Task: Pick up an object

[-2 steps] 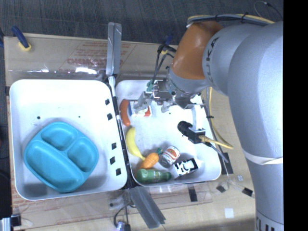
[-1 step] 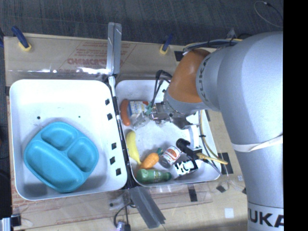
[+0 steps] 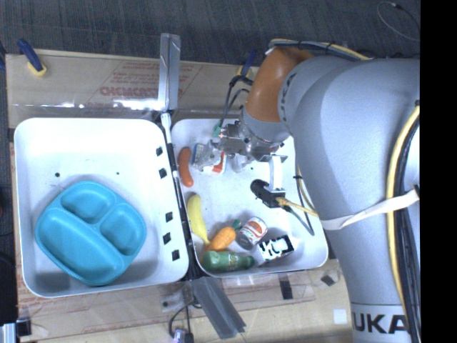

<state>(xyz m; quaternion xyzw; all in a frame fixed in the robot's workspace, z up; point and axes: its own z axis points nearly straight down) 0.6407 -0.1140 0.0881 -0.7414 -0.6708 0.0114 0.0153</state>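
Hand hung low at 12 o'clock in right bin, opening unclear, grasp cannot be told | hotdog just beside at 9 | banana, carrot, can at 6 | blue plate in left bin

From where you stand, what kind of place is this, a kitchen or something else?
Probably a robot test bench, not a kitchen. A grey industrial arm reaches over two white bins; one holds a blue divided plate, the other toy food such as a carrot and banana.
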